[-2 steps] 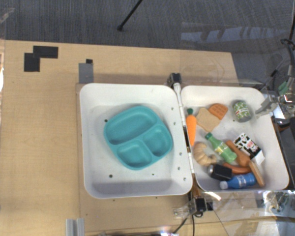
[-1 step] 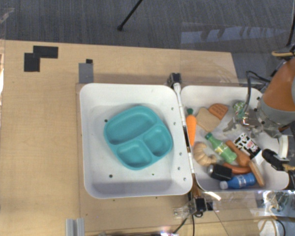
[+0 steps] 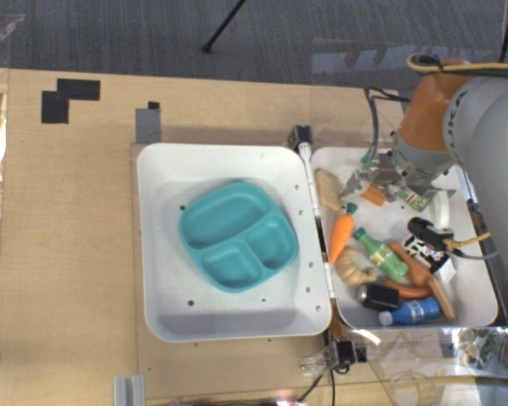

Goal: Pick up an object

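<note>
My gripper (image 3: 383, 181) hangs low over the far part of the right bin (image 3: 488, 299), under the orange wrist band. A small orange piece (image 3: 372, 197) lies just below it; I cannot make out any contact. The bin holds several objects. A beige bread piece (image 3: 328, 189) lies at the far left, with a carrot (image 3: 341, 237) and a green bottle (image 3: 380, 255) nearer the middle. Close to the near wall lie a brown sausage (image 3: 404, 291), a black cylinder (image 3: 378, 295) and a blue bottle (image 3: 416, 313).
The left bin (image 3: 157, 311) holds a teal divided plate (image 3: 237, 235). A ridge (image 3: 317, 227) separates the two bins. The arm's grey body (image 3: 491, 134) covers the right bin's far right corner. A black-and-white item (image 3: 427, 249) and cables lie by the right wall.
</note>
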